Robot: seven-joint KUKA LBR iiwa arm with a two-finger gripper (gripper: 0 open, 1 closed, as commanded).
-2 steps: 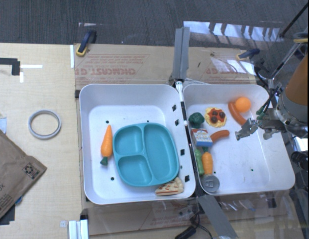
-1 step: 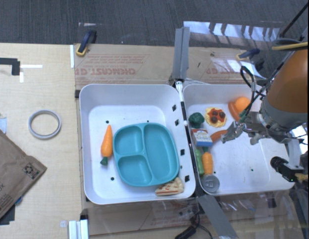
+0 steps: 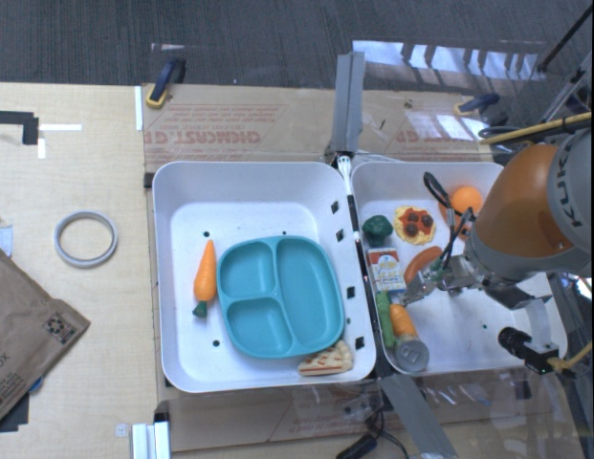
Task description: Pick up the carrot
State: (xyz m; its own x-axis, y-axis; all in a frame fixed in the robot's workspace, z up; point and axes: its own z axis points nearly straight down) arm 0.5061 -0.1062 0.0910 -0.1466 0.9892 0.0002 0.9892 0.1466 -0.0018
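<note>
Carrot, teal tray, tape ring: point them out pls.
carrot (image 3: 206,271), camera view, middle of its orange body, left bin
teal tray (image 3: 314,291), camera view, floor of its long right compartment
tape ring (image 3: 62,247), camera view, left side of the band, on the bench left of the bins

You look down from one fixed camera above the pale wooden counter (image 3: 67,161), tilted at a slant, far enough back to take in both shallow white plastic bins (image 3: 172,285) side by side.
</note>
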